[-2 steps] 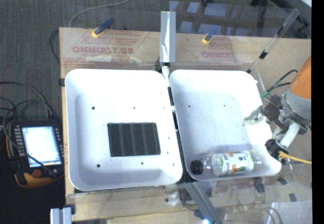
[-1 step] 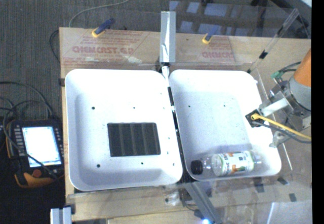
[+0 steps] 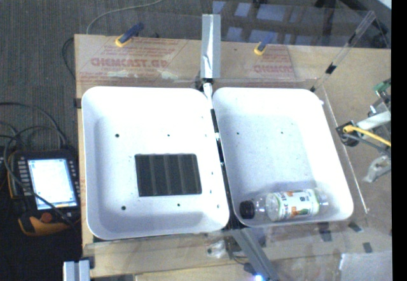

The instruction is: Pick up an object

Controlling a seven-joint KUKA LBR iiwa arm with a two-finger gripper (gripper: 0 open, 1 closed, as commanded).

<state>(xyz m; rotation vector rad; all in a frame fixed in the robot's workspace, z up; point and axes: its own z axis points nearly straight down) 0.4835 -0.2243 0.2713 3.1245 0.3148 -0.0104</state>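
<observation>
- The gripper (image 3: 376, 140) sits at the far right edge of the view, over the bare bench (image 3: 356, 98) outside the bins. It is cut off by the frame, and I cannot tell whether it is open or closed.
- Nothing can be seen held in the gripper.
- The bottle (image 3: 289, 205), a clear one with a white label printed in orange and green, lies on its side well apart from the gripper, to the view's left of it and nearer the camera.
- The bottle rests in the right bin (image 3: 273, 133) along its near wall, with its black cap (image 3: 247, 209) pointing away from the gripper, toward the corner by the seam between the bins.
- The right bin lies just beside the gripper, its right wall the closest part.
- The left bin (image 3: 121, 114) lies beyond the right bin from the gripper, the two touching along their shared edge.
- A dark ribbed panel (image 3: 168, 175) lies flat on the floor of the left bin, far from the gripper.
- A metal post (image 3: 210, 51) stands at the far end of the seam, with a yellow clamp (image 3: 261, 49) between it and the gripper's side.
- A handheld control unit (image 3: 48, 184) with a lit screen lies on the carpet at the view's left edge, farthest from the gripper.
</observation>
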